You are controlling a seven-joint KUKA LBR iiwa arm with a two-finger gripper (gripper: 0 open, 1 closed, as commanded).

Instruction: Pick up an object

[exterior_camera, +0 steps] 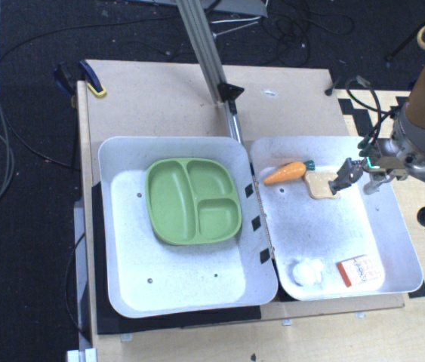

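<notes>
Carrot (284, 173): far end of right bin (393, 236), beside tan slab (319, 185). Probably light, stiff, smooth plastic; likely to roll; best pinched across thick orange middle. Gripper (353, 175): at slab's right edge, fingers slightly apart, nothing between them; contact with slab uncertain. Also: green tray (193, 200), left bin (121, 277); white ball (307, 272), red box (359, 271).

Floor (23, 225): dark, speckled, crossed by black cables (16, 138).
Desk (159, 100): pale wood.
Pole (201, 36): grey metal, slanting, possibly a camera mount.
</notes>
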